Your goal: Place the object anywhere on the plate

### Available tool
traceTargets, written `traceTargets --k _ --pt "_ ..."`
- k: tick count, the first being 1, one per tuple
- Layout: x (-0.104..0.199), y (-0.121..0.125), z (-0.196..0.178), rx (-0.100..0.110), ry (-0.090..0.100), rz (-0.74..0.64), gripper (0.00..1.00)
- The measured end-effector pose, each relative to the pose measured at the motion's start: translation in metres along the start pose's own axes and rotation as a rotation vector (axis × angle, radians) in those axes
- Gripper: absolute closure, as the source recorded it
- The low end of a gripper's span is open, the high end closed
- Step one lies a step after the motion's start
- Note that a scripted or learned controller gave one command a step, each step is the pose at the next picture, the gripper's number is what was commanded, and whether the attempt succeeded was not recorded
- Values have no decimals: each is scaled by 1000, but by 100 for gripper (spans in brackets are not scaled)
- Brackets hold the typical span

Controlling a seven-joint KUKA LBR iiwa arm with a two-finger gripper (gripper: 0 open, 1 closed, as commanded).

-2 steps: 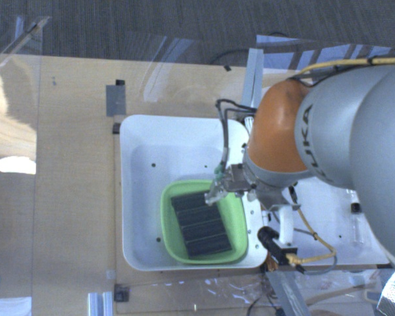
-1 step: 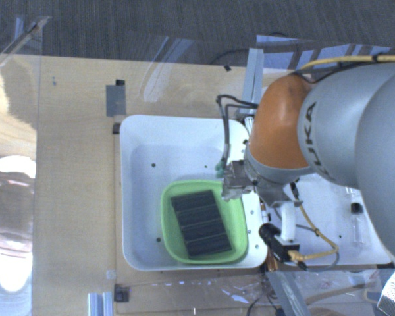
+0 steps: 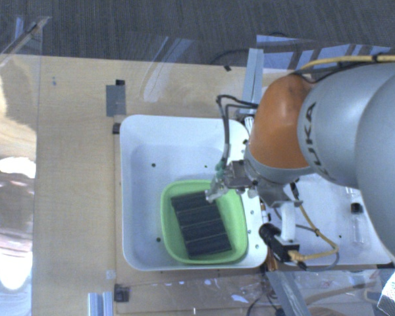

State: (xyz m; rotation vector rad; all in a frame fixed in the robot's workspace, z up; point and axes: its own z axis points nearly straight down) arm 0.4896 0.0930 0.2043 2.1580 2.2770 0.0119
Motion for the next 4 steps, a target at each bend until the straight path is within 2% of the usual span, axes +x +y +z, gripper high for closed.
traceTargets --k 1,2,3,4 --pt "0 2 -10 -4 1 -6 100" --pt "48 3 103 -5 3 -156 100" --pt "47 3 103 -6 1 -155 0" --pt "16 -1 19 3 -1 -114 0"
